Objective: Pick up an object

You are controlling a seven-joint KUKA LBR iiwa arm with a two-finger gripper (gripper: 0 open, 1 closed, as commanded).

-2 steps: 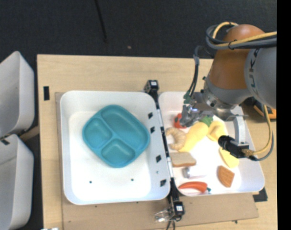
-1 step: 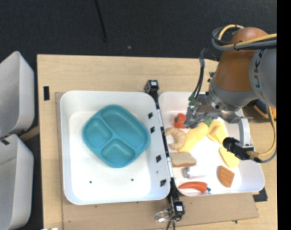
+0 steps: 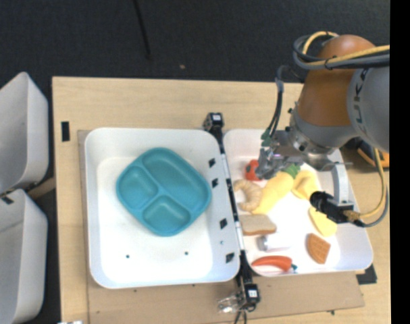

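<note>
Claw (image 3: 271, 162) low over the far end of the right bin (image 3: 356, 245), hung from the grey arm (image 3: 340, 96) with its orange band — open or closed, cannot tell. Just beside it, a small red piece (image 3: 250, 171) and a yellow banana-like piece (image 3: 275, 189). Nearer the divider, a tan lump (image 3: 248, 192) and a bread slice (image 3: 257, 224). Toward the near edge, an orange wedge (image 3: 318, 248) and a red-orange carrot shape (image 3: 272, 263) — all loose in that bin. Left bin (image 3: 100, 262) alongside, carrying a teal divided plate (image 3: 163, 190). Both on the wooden surface (image 3: 144, 93).
</note>
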